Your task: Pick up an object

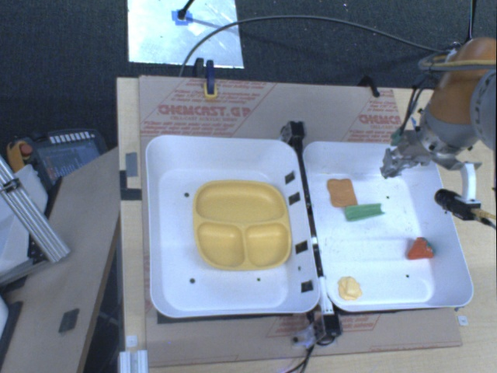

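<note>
Here the green piece (363,211) lies nearly crosswise; the gripper's (392,164) state is seemingly untellable.

orange slab (341,192), green stick (363,211), red piece (420,249), yellow lump (349,288)

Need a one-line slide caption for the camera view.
Claw over right bin near orange piece and green stick; yellow tray in left bin.

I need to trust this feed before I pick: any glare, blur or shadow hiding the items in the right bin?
Camera view: even light, soft shadows; the orange piece, green piece, red piece and pale yellow piece read clearly against the right bin. Glare sits on the metal sheet far behind the bins. The gripper looks soft, its fingers unclear.
</note>
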Controlling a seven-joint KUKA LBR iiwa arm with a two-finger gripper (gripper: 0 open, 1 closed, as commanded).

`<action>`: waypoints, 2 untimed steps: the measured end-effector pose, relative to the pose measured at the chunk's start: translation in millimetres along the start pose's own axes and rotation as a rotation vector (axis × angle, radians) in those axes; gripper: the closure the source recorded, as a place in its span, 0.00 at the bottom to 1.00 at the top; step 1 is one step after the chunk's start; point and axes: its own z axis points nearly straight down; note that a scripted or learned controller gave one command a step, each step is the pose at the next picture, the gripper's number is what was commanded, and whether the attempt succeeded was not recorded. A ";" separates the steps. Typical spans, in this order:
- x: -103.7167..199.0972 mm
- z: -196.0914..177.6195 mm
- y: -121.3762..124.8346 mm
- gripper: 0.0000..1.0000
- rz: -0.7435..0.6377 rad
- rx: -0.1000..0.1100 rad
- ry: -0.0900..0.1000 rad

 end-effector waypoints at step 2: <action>4.9 -107.7 5.5 1.00 0.002 0.000 0.001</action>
